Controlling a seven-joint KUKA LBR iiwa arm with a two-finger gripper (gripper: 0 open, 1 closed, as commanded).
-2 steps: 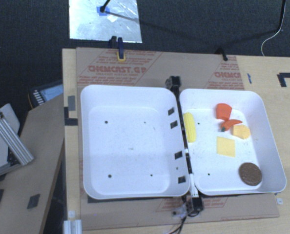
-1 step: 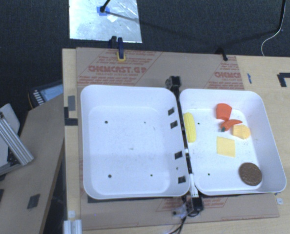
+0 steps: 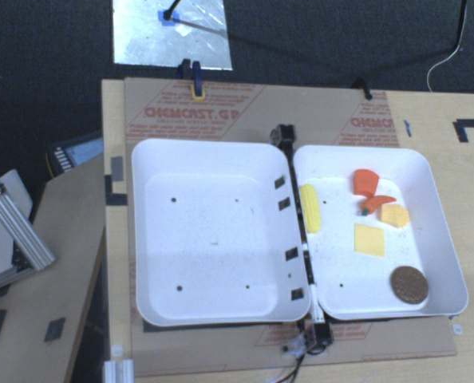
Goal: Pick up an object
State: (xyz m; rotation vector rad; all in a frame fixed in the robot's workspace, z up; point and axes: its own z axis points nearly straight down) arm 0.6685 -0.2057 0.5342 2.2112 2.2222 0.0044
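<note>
White plastic forms the two shallow bins we look down on, sitting side by side on a brown board [image 3: 301, 106] printed with red lettering. Our objects all lie in the right bin [image 3: 440, 238]. Against its left wall we see a yellow corn cob [image 3: 310, 207], long and narrow, lying parallel to the seam between the bins. Toward the far side rests an orange piece [image 3: 365, 182], rounded and bright, and just in front of it a smaller orange carrot-like piece [image 3: 374, 204] with a bit of green at one end. Touching or nearly touching that one, to its right, is a small yellow-orange wedge [image 3: 395, 215]. Near the middle of the bin lies a flat pale-yellow square [image 3: 370, 239], like a cheese slice. At the near right corner sits a round brown disc [image 3: 409, 284], cookie-like, apart from the rest. The left bin [image 3: 141, 238] shows a bare floor with small dark holes. We cannot tell the state of the gripper from this view.
</note>
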